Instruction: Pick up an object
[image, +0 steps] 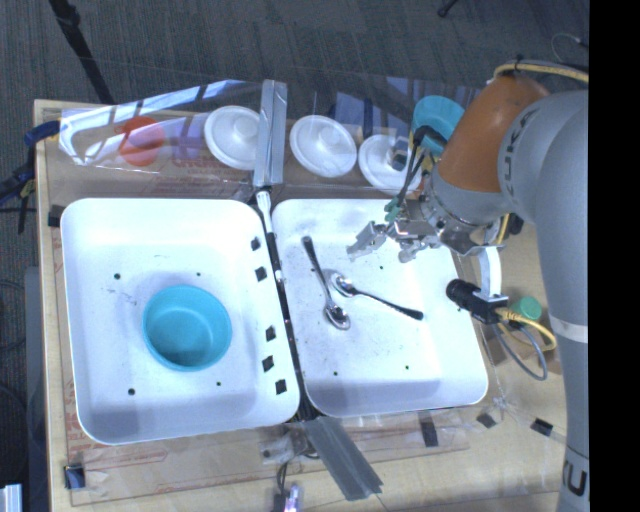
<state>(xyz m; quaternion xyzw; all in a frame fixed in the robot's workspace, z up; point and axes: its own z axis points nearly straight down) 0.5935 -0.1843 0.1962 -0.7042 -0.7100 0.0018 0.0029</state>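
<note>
End effector (388, 240) above right white plastic bin (455, 375) (upper part), fingers spread apart, gripping nothing; two dark-handled metal spoons (337, 300) lie crossed below it; round blue bowl (187, 327) in left bin (85, 390)

Bowl (187, 327) in the left bin (90, 260), two crossed spoons (340, 288) in the right bin (440, 375) beside it.
</note>
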